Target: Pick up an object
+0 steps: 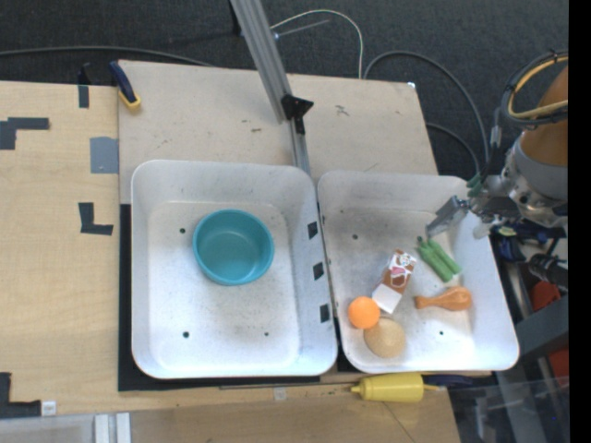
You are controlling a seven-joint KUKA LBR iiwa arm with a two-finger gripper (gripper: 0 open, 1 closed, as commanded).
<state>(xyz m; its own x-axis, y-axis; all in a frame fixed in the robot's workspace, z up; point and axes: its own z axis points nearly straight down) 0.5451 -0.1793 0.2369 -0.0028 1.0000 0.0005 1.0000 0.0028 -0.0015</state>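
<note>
Nothing lifted yet: all candidate objects lying loose in the shallow white right-hand bin (369, 181), none raised off its floor, none seen in the two-finger gripper (452, 218). Pick apparently at the approach stage, with descent, closing and lifting all left to do.

Gripper hanging over the far right part of that bin, close inside its right rim, below the grey wrist and orange band of the arm. Open or closed: not to be told from this slanted view, grey metal merging with shadow there. No clear contact with anything either.

Nearest to it, toward the middle of the bin's right side: a pair of green plastic sticks (438, 258), lying slantwise, likely the easiest target. Just nearer the front rim, an orange drumstick-shaped toy (444, 299). At the bin's centre, a small red-and-white carton (399, 270). Toward the front left corner, a round orange ball (364, 313), touching or almost touching a tan rounded lump (385, 338).

Outside the bin: a yellow squeeze bottle (392, 388) on the bench just beyond the front rim; beyond the left rim, the second white bin (148, 247) holding a teal plastic bowl (233, 245).

Judged likeliest risk: crowding at the front left corner, hence better odds on the sticks.
</note>
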